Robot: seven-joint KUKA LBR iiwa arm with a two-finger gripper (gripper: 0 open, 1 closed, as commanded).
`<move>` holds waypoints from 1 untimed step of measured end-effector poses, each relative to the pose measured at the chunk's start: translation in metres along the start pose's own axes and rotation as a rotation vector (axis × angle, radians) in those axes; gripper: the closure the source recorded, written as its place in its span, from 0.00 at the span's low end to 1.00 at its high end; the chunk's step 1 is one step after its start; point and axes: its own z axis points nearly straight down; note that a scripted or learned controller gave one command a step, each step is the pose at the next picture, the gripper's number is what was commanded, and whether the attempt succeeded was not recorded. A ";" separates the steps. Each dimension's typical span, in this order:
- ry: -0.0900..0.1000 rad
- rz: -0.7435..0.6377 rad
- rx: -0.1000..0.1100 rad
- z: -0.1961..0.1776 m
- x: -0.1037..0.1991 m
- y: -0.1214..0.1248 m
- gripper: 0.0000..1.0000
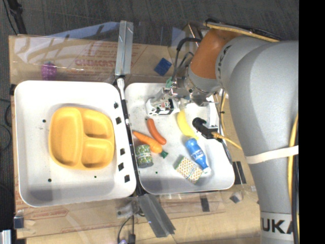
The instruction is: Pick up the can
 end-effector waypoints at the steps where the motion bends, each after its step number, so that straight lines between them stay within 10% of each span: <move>1: -0.001 -0.021 -0.001 0.000 -0.002 0.001 0.00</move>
